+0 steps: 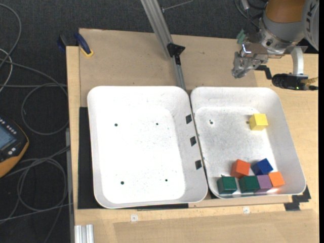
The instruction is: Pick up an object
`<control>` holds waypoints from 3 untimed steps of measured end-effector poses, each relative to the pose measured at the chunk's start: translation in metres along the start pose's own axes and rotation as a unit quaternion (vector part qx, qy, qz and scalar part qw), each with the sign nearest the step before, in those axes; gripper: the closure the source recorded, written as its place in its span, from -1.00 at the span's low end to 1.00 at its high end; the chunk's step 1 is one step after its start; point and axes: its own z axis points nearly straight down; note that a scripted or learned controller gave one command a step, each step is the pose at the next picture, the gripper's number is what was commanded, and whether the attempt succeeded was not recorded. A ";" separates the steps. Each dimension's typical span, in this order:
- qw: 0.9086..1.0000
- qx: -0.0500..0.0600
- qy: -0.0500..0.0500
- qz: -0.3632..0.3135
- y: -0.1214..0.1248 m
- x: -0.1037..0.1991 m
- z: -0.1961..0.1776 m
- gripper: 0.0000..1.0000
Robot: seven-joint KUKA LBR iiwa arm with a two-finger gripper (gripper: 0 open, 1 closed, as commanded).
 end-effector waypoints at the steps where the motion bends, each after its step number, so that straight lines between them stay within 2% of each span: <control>1: 1.000 0.001 0.001 0.000 -0.008 0.057 0.013 1.00; 3: 1.000 0.002 0.000 0.000 -0.019 0.176 0.033 1.00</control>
